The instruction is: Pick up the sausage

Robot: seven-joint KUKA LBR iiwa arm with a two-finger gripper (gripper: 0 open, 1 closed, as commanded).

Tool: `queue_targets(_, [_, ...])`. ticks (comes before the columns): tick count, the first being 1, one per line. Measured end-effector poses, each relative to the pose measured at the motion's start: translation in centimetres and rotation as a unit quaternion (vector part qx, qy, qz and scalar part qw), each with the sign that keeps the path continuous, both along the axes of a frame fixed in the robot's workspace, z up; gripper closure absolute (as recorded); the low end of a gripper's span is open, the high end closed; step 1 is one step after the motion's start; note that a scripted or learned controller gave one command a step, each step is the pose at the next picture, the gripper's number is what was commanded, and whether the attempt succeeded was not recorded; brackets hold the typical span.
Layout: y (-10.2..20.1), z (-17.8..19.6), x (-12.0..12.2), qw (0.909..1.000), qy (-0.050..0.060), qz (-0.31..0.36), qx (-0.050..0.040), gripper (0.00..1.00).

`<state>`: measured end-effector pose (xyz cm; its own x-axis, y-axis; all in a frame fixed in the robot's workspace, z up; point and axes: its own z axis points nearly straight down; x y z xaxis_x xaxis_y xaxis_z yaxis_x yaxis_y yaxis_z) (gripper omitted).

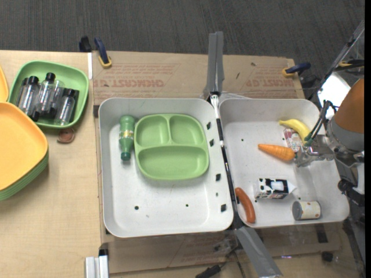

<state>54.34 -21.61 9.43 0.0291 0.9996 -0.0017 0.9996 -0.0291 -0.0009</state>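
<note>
The sausage (245,205) is a reddish-orange link lying against the front left wall of the right bin (324,225). My gripper (303,156) hangs over the right side of that bin, just right of the carrot's thick end and below the banana. It is well to the right of the sausage and farther back, with nothing seen in its grasp. The arm comes in from the right edge.
Sharing the right bin are a carrot (276,151), a banana (295,127), a small cow-print carton (272,189) and a grey can (306,209). The left bin (168,219) holds a green divided plate (171,145) and a green bottle (126,136). Orange plates (20,152) sit far left.
</note>
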Motion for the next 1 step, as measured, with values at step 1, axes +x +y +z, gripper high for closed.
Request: queue_targets(1, [1.5, 0.73, -3.58, 0.9977, 0.001, 0.067, 0.0014, 1.0])
